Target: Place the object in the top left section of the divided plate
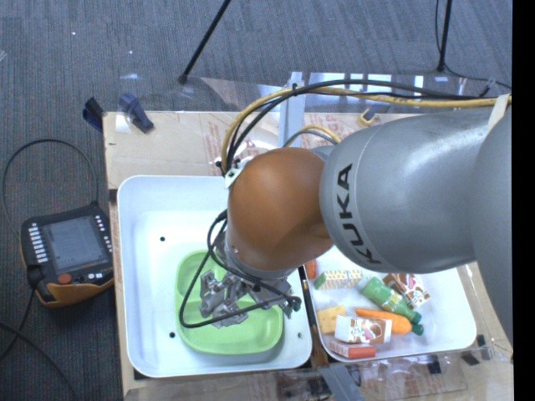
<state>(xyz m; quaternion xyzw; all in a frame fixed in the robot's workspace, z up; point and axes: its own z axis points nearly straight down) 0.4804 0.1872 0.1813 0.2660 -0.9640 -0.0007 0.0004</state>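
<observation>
1. While I watch from the overhead camera, the grey arm (418, 190) reaches in from the right, and its orange band (276, 211) blocks much of my sight of the left bin (138, 224).
2. Gripper (230, 303): hangs over the green divided plate (242, 332), above its upper left part. I cannot tell whether the jaws are open, closed or gripping anything; the metal parts are too cluttered to read.
3. Task object: I cannot pick it out at the gripper or on the plate; whatever lies beneath the wrist is hidden from me.
4. Divided plate: sits in the left bin, toward its lower right corner, partly covered by the wrist and a black cable (191, 295) looping across its left side.
5. Right bin (464, 324): holds toy food items near its lower rim, among them a carrot (386, 317), a green bottle (386, 295), a small white carton (363, 331) and a yellow block (329, 317), all well apart from the plate.
6. Surroundings: both bins rest on a cardboard-covered bench (159, 149). A teach pendant (68, 253) lies on the dark carpet (84, 48) to the left. Tripod legs (209, 27) stand on the carpet behind the bench.
</observation>
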